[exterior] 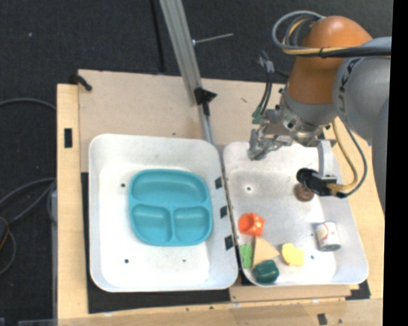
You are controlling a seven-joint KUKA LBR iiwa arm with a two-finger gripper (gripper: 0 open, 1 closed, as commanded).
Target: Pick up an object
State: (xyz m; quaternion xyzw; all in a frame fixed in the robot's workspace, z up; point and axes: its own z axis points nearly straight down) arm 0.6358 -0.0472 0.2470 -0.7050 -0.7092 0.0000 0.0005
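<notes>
Orange rounded toy (251,225) beside tan wedge (265,249)

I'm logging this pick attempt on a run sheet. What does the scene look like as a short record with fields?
left bin: holds a teal divided tray
right bin: objects clustered at its near end
objects: orange object, tan wedge, green block, yellow object, small white can
tool: over the right bin's far left corner, well apart from the objects
arm: reaches in from the right
</notes>
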